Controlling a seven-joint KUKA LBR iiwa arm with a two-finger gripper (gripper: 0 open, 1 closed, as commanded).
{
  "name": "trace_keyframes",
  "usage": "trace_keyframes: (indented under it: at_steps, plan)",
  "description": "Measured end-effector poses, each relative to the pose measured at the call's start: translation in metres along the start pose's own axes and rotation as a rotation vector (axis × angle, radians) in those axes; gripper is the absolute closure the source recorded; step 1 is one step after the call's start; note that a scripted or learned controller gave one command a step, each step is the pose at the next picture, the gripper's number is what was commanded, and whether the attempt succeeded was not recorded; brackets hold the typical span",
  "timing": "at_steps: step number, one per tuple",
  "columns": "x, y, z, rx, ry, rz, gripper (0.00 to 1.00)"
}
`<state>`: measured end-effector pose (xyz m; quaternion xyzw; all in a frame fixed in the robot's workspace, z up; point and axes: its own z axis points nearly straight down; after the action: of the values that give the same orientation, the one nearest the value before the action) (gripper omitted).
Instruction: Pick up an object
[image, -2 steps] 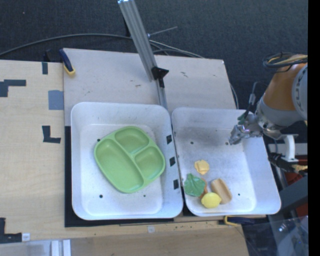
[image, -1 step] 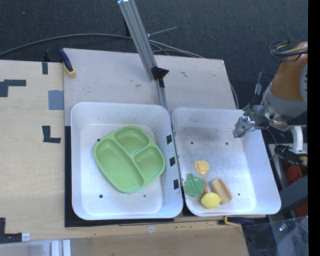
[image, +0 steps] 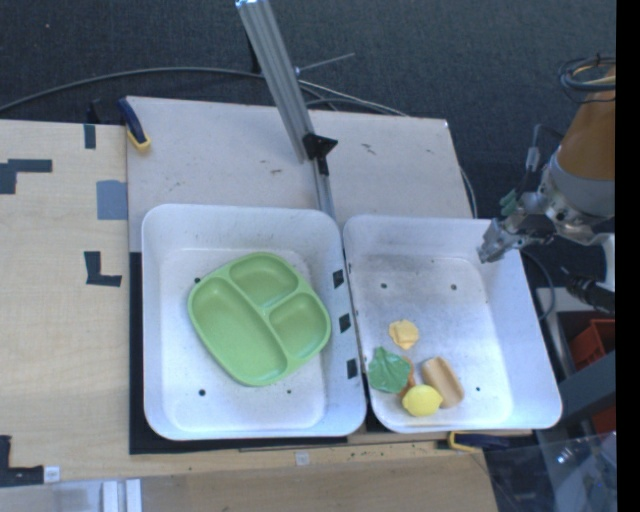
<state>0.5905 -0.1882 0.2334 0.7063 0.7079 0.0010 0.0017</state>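
The hand (image: 495, 243) hovers at the right bin's (image: 520, 300) upper right rim; I cannot tell its state. The toys (image: 415, 370) lie lower left of it.

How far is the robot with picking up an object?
Nothing looks done yet. The gripper is over the right bin's upper right rim, apart from the toys. The lemon, bread piece, green leaf and small yellow piece all lie in that bin. Approach, grasp and lift remain.

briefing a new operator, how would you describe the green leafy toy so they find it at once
Look in the right-hand white bin, at the cluster of small toys near its front edge. The green leafy toy is the leftmost one, touching the yellow lemon; it is the only green, ruffled piece there.
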Motion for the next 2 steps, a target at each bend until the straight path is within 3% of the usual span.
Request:
trace_keyframes:
  at_steps: [2]
  plan:
    - [0.104, -0.017, 0.007, 0.006, 0.003, -0.004, 1.00]
